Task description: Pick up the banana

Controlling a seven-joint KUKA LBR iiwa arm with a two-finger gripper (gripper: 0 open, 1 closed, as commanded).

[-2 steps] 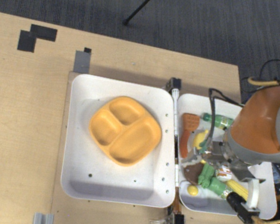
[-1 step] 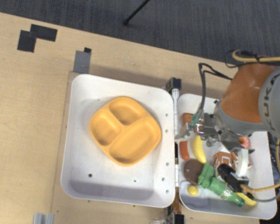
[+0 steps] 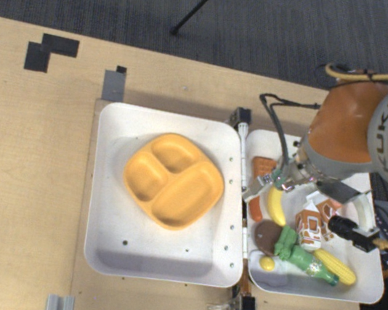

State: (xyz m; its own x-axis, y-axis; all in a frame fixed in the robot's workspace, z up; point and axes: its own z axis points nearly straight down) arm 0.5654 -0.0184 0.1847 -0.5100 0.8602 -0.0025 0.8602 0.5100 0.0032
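Note:
The yellow banana point(image 3: 276, 205) lies in the right bin point(image 3: 370, 290), near its left wall and roughly lengthwise. My gripper point(image 3: 282, 180) hangs over the banana's upper end, close above or touching it. The grey arm with its orange band covers the bin's upper right part. The banana's lower end rests beside a brown round piece point(image 3: 266, 234).
The right bin also holds a green item point(image 3: 294, 250), a corn cob point(image 3: 336, 267), a white and orange packet point(image 3: 311, 227), a small yellow piece point(image 3: 266, 263) and an orange-red item point(image 3: 261, 167). In the left bin point(image 3: 101, 245) sits a yellow divided plate point(image 3: 173, 179).

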